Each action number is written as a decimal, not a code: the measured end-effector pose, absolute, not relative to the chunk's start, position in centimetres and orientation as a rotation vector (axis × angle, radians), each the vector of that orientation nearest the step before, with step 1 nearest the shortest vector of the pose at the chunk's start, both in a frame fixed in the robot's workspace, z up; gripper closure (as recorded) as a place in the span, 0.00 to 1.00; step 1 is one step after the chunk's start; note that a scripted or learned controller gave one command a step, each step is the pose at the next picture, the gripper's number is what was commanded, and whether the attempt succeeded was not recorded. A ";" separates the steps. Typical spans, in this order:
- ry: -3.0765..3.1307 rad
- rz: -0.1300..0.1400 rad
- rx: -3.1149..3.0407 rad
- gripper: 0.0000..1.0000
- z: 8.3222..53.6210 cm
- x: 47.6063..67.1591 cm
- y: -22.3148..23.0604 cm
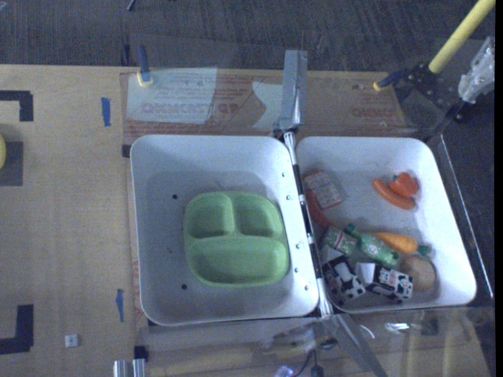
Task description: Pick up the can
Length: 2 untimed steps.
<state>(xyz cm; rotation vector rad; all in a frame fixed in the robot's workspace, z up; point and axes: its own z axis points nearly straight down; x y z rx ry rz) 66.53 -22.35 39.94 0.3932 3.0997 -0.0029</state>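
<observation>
Start at your left: the wooden surface (63, 234) carries two white bins side by side. The left bin (157, 163) holds a green divided plate (234, 238), lying flat near its middle. In the right bin (354, 155), what looks like the can (324, 188) lies tilted on its side near the left wall, pale with a pinkish label, apart from the clutter below it. Nearer the front you have a green bottle (361, 244) on its side, an orange carrot (397, 242) just beside it, two black-and-white cartons (343, 278) and a brown potato (420, 272). An orange-red vegetable (397, 188) sits alone further right. You cannot tell the state of the hand.
</observation>
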 end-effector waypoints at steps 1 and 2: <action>3.045 -0.002 -0.731 1.00 42.8 64.9 -22.3; 3.072 0.002 -0.639 1.00 25.7 59.1 -20.0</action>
